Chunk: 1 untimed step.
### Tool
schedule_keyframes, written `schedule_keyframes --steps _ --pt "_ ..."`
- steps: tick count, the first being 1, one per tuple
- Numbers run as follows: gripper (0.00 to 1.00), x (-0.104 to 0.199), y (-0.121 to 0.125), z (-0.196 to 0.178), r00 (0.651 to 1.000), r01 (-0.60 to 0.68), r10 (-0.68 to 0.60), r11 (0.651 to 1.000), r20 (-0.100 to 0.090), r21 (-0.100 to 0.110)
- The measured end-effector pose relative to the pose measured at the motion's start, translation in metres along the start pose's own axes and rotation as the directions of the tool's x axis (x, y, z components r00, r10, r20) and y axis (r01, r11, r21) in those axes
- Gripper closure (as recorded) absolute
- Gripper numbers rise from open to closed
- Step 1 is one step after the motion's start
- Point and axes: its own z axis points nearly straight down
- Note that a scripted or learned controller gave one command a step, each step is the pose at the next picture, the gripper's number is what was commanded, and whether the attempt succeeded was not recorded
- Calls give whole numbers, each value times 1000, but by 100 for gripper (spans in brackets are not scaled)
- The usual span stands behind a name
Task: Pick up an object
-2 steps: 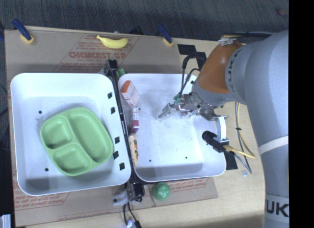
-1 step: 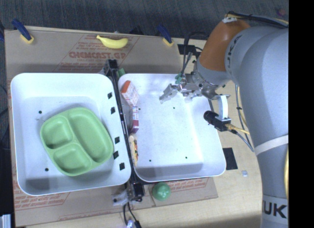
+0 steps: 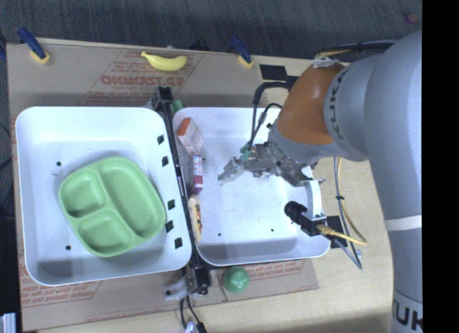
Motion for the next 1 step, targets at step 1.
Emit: schedule_keyframes --steps 1 --pt "0 -13 60 47 1000 1 -1 1000 1 -1"
